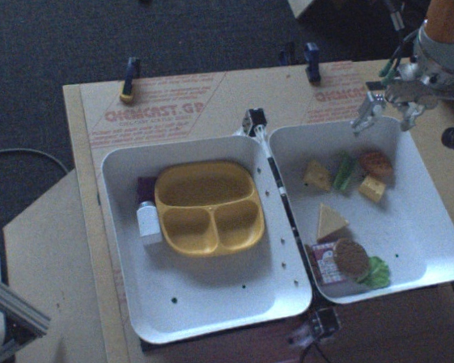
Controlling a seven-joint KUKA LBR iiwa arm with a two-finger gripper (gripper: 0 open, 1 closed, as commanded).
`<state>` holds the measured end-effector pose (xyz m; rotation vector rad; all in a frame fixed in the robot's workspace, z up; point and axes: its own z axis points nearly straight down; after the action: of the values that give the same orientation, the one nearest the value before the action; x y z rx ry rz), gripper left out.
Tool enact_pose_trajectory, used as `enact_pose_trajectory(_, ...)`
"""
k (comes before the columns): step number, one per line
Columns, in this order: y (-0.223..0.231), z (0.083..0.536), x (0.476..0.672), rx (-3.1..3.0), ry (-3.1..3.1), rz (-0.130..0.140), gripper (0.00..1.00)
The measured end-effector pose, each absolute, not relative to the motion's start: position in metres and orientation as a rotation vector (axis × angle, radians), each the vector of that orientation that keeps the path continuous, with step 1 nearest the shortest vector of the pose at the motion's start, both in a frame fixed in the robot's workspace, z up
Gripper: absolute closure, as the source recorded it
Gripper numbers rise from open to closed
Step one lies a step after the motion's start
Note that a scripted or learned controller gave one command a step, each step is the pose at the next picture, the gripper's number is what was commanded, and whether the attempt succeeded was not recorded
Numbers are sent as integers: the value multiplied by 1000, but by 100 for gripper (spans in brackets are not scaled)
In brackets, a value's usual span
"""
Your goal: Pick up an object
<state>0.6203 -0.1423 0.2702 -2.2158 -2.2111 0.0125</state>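
Round brown patty (pixel 352 257) beside leafy green piece (pixel 376 272) | glossy yellow three-compartment tray (pixel 209 208) | metal gripper (pixel 388 113) spread, holding nothing

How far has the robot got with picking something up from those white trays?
Nothing looks picked up yet. The gripper hangs open over the far edge of the right bin with nothing between its fingers. The food pieces, such as the yellow wedge and green piece, lie in that bin. Descending, grasping and lifting are all left.

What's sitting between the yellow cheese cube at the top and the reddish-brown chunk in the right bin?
In the camera view, a green pepper-like piece lies between the yellow cheese cube and the reddish-brown chunk.
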Motion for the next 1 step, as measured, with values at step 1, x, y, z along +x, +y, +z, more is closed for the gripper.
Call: enact_pose_trajectory(1, -142, 278, 622, -2221, -2221, 1, 0)
